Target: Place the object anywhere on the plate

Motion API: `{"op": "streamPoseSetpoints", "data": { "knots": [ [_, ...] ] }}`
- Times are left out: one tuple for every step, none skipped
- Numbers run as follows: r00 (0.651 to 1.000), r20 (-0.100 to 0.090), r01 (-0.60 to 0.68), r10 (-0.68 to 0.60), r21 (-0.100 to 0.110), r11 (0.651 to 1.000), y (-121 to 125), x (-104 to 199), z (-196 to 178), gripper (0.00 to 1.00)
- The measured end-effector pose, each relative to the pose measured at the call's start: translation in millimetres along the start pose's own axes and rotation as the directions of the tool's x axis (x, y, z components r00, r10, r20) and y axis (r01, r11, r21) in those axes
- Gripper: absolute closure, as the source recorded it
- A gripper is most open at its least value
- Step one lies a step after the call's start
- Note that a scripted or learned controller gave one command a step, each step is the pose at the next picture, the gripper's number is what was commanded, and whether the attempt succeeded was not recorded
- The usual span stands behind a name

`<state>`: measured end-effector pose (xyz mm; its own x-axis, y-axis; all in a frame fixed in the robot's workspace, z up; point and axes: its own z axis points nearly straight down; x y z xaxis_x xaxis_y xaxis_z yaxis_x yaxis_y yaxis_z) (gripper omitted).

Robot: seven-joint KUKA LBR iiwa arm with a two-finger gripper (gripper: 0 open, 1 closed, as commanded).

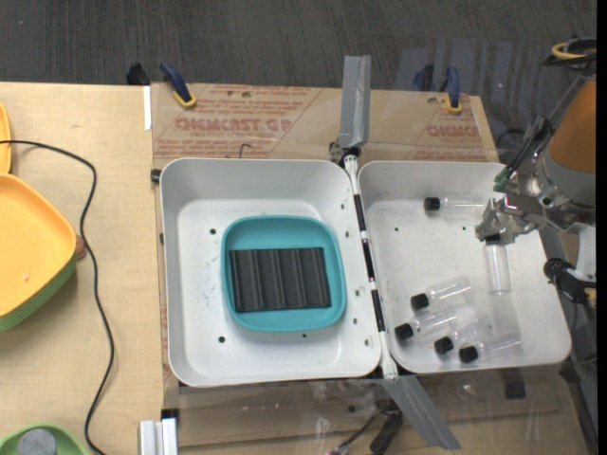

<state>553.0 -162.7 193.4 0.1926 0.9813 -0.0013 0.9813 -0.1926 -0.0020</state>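
4 capped vials lie near the end effector.

orange dish and arm cut off by frame edges

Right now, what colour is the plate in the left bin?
Teal, with a dark grey ribbed centre; the plate shows in the camera view.
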Motion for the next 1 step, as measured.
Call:
{"op": "streamPoseSetpoints", "data": {
  "knots": [
    [1.0, 0.0, 0.0, 0.0, 0.0, 1.0, 0.0, 0.0, 0.0, 0.0]
  ]
}}
